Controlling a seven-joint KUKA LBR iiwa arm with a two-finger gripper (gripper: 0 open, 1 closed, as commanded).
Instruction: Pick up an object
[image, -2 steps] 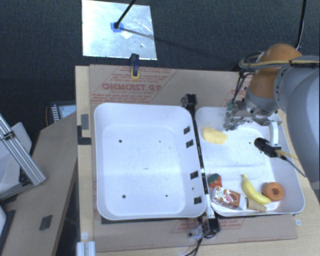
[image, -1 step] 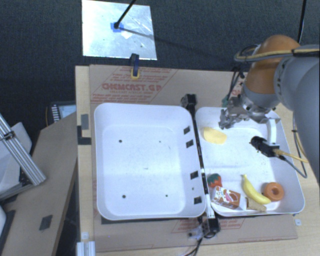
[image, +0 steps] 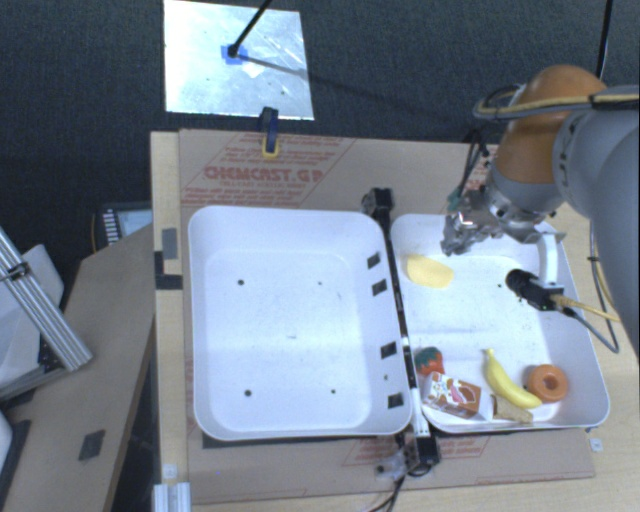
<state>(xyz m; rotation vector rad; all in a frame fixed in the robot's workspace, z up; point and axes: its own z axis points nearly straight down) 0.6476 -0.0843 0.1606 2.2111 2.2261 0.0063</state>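
My gripper (image: 458, 240) hangs over the back of the right bin (image: 470, 320), just above and right of a pale yellow, rounded object (image: 429, 271) that lies on the bin floor. Nothing shows between its fingers. Along the bin's front edge lie a yellow banana (image: 506, 381), an orange ring-shaped object (image: 547, 382), a red and white packet (image: 455, 395) and a small red and green item (image: 429, 359).
The left bin (image: 290, 320) sits beside the right one, with black clips (image: 390, 300) along the shared wall. Both bins rest on a cardboard sheet (image: 270, 170). A shiny plate (image: 238, 60) lies behind the bench.
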